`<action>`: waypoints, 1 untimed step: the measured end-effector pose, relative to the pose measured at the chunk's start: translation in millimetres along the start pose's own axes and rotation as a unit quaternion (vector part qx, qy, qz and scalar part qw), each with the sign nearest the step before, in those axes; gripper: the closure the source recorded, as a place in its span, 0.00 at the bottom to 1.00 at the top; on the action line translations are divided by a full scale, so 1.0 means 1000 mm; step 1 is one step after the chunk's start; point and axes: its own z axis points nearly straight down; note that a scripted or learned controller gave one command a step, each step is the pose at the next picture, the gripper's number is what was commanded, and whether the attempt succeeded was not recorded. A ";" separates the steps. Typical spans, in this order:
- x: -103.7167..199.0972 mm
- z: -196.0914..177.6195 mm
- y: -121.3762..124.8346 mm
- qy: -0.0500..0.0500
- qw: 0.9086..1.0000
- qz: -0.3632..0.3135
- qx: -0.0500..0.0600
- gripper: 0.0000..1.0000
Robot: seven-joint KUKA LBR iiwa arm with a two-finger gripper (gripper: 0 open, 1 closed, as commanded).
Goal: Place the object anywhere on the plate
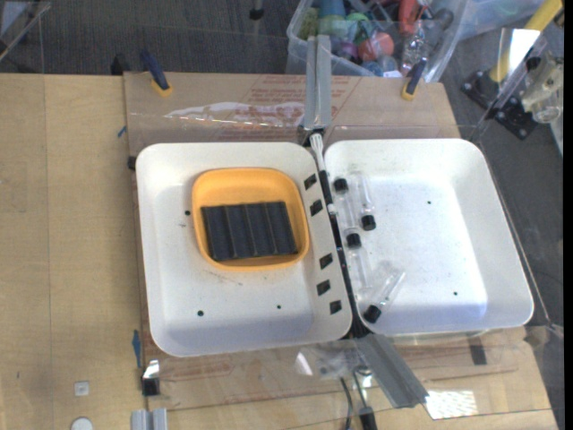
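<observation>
The block, a dark grey slab with ribs running along its short way, lies flat on the plate, filling most of the middle and sitting a little toward the near rim, its long side roughly in line with the bin's front edge. The plate is orange, squarish with rounded corners, and rests in the left bin, somewhat toward that bin's far right part and close to the wall shared with the right bin. How the gripper stands we cannot tell. Along the divider we see a row of small black tabs, and just inside the right bin's left edge lie a few clear plastic pieces with black caps, one more tilted near the front corner (what they are we cannot make out). Both bins sit on a brown sheet laid over the wooden bench. A grey metal bar runs from the far side down to where the bins meet. A blue clamp grips the sheet's far left corner, and beyond the bench stands a clear tub of coloured odds and ends.
</observation>
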 end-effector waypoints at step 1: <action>0.031 0.000 -0.005 0.000 0.982 -0.190 -0.001 1.00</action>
